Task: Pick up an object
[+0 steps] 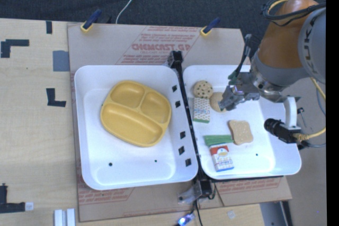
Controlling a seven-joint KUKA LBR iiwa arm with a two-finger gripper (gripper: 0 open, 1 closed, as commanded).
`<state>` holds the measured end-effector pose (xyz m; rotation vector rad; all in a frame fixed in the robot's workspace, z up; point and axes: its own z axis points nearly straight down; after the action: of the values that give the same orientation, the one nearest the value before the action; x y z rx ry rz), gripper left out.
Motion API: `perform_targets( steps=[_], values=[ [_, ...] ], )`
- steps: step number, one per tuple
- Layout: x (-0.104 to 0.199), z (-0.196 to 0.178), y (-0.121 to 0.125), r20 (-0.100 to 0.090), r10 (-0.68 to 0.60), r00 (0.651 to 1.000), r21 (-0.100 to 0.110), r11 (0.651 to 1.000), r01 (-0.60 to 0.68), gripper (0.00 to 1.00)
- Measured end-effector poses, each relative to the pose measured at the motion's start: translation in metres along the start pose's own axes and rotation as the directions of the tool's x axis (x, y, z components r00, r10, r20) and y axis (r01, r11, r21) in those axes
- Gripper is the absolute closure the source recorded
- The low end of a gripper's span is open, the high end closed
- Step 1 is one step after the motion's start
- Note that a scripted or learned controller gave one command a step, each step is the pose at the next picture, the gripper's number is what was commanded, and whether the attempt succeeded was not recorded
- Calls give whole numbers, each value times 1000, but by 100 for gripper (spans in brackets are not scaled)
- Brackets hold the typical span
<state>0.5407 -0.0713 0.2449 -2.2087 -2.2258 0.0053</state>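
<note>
Nearest me, at the front of the right bin point(286, 166), I see one small red and white carton point(222, 158); its label is too small to read. Next to it lie one green strip point(217, 139) and one toast slice point(241, 132). My gripper point(229, 102) hangs low over a round cracker point(216, 101), and I cannot tell how far open it is or if it touches. I count one cookie point(202, 88) and one speckled packet point(201, 110). One yellow tray point(136, 112) sits in the left bin point(87, 166). Red writing on the cardboard point(153, 46) looks upside down.
</note>
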Motion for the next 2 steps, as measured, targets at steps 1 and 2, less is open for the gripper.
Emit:
perform_targets(
  steps=[1,2],
  values=[
    [53,8,17,1,0,1000,1,1000,0,100],
    [98,13,17,2,2,1000,2,1000,-2,100]
  ],
)
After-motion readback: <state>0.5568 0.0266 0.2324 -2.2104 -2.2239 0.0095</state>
